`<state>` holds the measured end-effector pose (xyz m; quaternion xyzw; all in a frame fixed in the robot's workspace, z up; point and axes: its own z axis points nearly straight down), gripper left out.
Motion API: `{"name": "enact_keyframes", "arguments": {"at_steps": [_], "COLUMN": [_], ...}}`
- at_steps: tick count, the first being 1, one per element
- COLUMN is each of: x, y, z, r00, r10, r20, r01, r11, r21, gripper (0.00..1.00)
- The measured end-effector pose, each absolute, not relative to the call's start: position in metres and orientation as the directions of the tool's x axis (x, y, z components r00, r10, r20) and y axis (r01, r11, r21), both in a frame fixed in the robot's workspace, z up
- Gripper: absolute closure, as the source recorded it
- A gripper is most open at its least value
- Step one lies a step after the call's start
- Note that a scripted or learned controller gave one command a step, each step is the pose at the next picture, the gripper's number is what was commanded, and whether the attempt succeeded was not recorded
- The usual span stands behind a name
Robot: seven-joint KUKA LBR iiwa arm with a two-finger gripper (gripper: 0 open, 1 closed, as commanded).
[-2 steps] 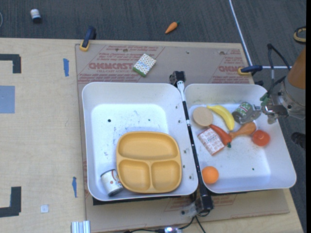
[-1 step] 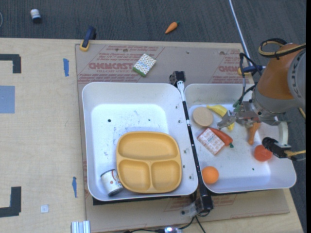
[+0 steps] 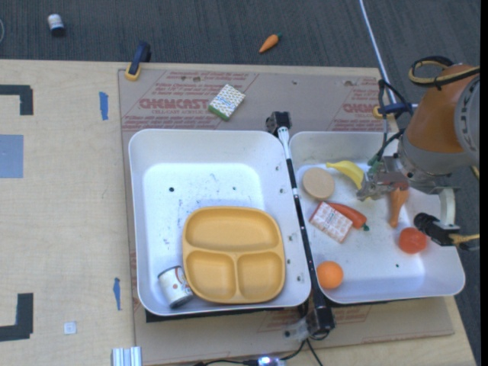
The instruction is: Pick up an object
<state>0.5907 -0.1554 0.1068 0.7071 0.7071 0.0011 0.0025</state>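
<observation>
Arm (image 3: 446, 120) is reaching in over the right bin (image 3: 450, 280) w/ gripper (image 3: 379, 185) hanging low, can't tell its state, just beside the yellow banana (image 3: 347, 171) on its left, w/ an orange carrot (image 3: 396, 204) lying just below-right and a red tomato (image 3: 412, 240) sitting farther below.

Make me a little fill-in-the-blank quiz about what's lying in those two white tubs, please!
1. The yellow divided tray lies in the ____ bin.
2. The banana lies in the ____ bin.
3. Beside the tray, in the left bin's near corner, a small ____ lies on its side.
4. The round orange fruit sits at the right bin's near-____ corner.

Missing words: left; right; cup; left
</observation>
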Motion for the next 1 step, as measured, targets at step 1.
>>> {"name": "enact_keyframes", "arguments": {"at_steps": [1], "x": [0.5906], "y": [-0.0945], "z": [0.0867], "r00": [-0.001], "r10": [1.000], "r20": [0.001], "r01": [1.000], "r11": [0.001], "r21": [0.003], "gripper": [1.00]}}
